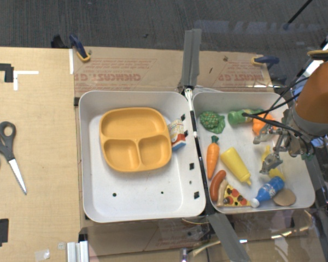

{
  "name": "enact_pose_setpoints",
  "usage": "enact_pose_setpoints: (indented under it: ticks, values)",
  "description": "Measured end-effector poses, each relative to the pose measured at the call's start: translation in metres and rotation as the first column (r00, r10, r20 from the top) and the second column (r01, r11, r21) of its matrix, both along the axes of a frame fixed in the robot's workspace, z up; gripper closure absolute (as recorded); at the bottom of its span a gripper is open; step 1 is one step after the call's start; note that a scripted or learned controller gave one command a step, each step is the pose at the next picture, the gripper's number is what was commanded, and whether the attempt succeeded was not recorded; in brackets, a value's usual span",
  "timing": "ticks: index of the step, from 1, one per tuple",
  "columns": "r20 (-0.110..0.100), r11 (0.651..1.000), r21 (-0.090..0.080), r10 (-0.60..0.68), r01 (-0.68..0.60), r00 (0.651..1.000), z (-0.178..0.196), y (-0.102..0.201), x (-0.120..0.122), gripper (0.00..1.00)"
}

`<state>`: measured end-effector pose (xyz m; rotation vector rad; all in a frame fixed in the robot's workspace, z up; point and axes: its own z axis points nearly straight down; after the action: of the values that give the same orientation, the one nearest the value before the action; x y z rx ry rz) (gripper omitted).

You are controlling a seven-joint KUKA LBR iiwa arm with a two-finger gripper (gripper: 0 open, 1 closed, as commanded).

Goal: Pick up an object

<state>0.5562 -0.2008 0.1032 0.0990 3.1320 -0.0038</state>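
— From above, the gripper (271, 160) hovers in the right bin (309, 201), near the yellow bottle (236, 165). Holding anything?

— Can't tell. Toys crowd there; it might nudge the blue bottle (269, 191) and miss.

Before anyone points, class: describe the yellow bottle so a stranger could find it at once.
Start at the right white bin, the one crowded with toy food. Near its middle lies the yellow bottle, slanted, just right of the carrot and above the pizza slice. It alone is plain yellow with a narrow nozzle.
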Motion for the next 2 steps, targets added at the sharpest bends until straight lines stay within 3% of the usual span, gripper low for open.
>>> enact_pose_setpoints:
  ticks: [1, 2]
  values:
    - [-0.004, 0.989, 0.002, -0.146, 0.146, 0.989, -0.010, 0.002, 0.002, 0.00]
    - [-0.019, 0.968, 0.001, -0.250, 0.250, 0.968, -0.013, 0.005, 0.086, 0.00]
